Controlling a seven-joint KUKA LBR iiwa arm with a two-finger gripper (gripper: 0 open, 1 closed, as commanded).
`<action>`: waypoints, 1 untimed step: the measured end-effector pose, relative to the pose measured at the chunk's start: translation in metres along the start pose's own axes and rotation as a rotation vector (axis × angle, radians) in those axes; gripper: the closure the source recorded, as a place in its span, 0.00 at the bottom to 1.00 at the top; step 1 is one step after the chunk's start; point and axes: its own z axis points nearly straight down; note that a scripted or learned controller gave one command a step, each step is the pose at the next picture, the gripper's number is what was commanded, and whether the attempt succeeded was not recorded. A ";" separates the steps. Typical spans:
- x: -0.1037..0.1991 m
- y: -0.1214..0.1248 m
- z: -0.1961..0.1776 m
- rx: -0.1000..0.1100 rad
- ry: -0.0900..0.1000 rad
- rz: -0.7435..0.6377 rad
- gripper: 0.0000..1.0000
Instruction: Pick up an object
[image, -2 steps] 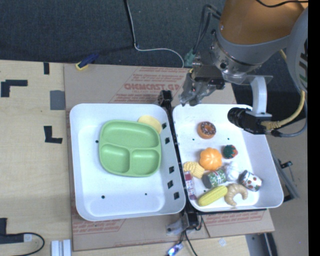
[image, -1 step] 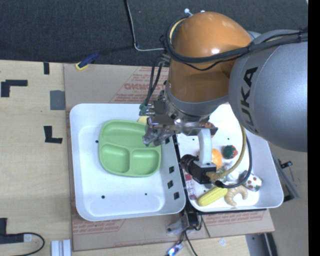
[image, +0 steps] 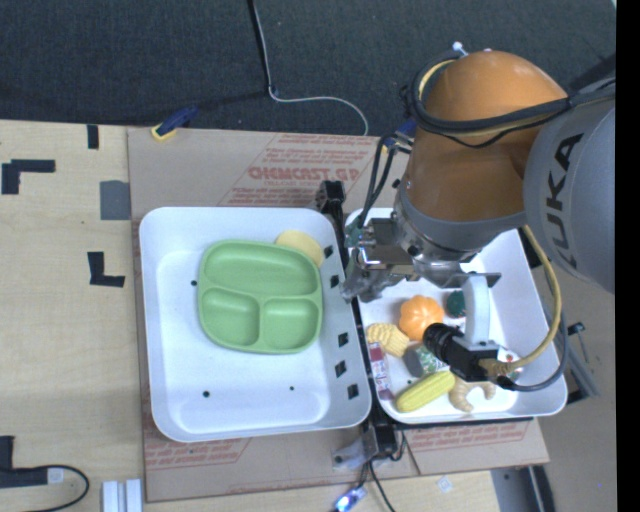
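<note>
Small plastic toy foods are lying together in the near part of the shallow white right bin (image: 515, 290): a round orange fruit (image: 419, 315) is sitting in the middle of the group, a yellow corn cob (image: 387, 338) is lying just left of it, and a long yellow-green piece (image: 424, 392) is resting nearer still, touching a tan curved piece (image: 463, 398) on its right. A small red-and-white tube (image: 378, 366) is lying along the bin's left wall, and a dark teal bit (image: 456, 300) is peeking out to the right of the fruit. The grey arm with its orange band (image: 480, 110) is reaching in from the right and hanging over the far left part of this bin, close to the divider. Its fingers are sitting hidden under the wrist, so I cannot tell whether they are wide or narrow. In the white left bin (image: 170, 300) a green divided plastic plate (image: 262, 297) is lying flat, with a pale yellow rounded thing (image: 300, 244) touching its far right corner. Both bins are sitting on the cardboard-covered surface (image: 200, 170).
</note>
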 end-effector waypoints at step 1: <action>0.021 0.000 0.038 0.002 0.001 -0.007 1.00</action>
